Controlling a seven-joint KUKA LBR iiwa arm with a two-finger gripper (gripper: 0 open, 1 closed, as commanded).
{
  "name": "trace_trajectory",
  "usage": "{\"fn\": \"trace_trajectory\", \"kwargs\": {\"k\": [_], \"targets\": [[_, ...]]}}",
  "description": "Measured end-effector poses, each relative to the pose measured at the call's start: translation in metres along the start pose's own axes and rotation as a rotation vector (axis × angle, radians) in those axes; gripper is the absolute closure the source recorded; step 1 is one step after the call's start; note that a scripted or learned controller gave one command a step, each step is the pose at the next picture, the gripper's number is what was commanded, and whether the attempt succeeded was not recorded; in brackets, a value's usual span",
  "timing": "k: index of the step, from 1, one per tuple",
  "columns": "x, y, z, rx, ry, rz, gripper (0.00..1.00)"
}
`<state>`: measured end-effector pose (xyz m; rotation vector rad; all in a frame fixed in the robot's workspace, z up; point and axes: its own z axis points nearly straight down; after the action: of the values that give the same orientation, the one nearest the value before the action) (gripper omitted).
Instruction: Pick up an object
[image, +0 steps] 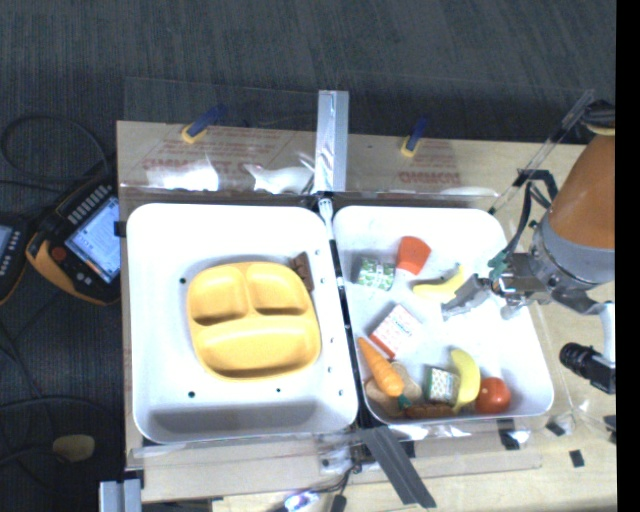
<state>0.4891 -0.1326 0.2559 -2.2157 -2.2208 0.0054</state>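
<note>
**Open gripper poised over crowded right bin**

The gripper (489, 296) was seen above the right bin (520, 345), near its right wall, its fingers spread and nothing held between them. No object had yet been lifted. A curved yellow piece (437, 283) lay just beside the fingertips, with an orange-capped bottle (410, 254) further in. A banana (464, 376), tomato (493, 394) and carrot (381, 369) were crowded along the near edge. A glancing closure on the thin yellow piece was judged likely, since it could be pushed aside rather than gripped.
</note>
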Motion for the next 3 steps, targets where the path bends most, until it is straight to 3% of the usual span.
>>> {"fn": "trace_trajectory", "kwargs": {"k": [1, 2, 3], "targets": [[0.056, 0.023, -0.044, -0.001, 0.000, -0.116, 0.00], [0.045, 0.113, 0.040, 0.000, -0.002, -0.122, 0.00], [0.022, 0.124, 0.163, -0.004, -0.001, -0.167, 0.00]]}}
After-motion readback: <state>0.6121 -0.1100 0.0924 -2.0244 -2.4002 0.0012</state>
